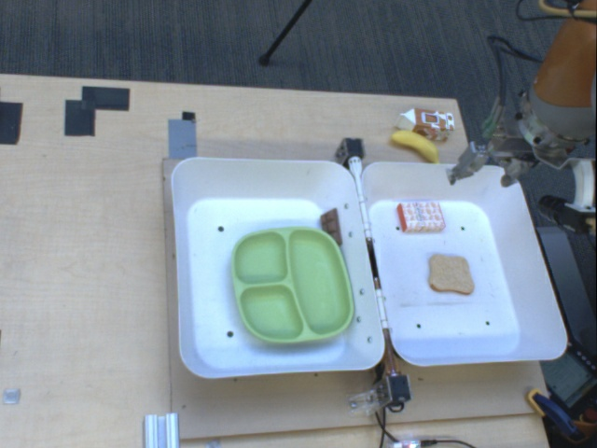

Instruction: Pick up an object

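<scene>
2 shallow white bins are seen side by side on the wooden bench [84, 278]. The left bin [201, 278] is occupied by a green divided plate [292, 286] with 3 compartments, and a small brown object [330, 220] is seen just beyond the plate's far right corner, close to the wall shared by the bins. In the right bin [522, 278], a slice of brown bread [451, 274] is laid flat near the middle, and a red and white packet [422, 217] is placed beyond it, near the far wall; the 2 are apart from each other. Outside the bins, on the bench beyond the right bin, a yellow banana [414, 145] is seen, with a small white and brown carton [428, 119] just behind it.

The gripper [486, 163] is held over the far right corner of the right bin, below the arm's orange band [567, 63]. Its fingers are spread apart, with nothing seen between them. It is positioned well apart from the bread and the packet.
</scene>
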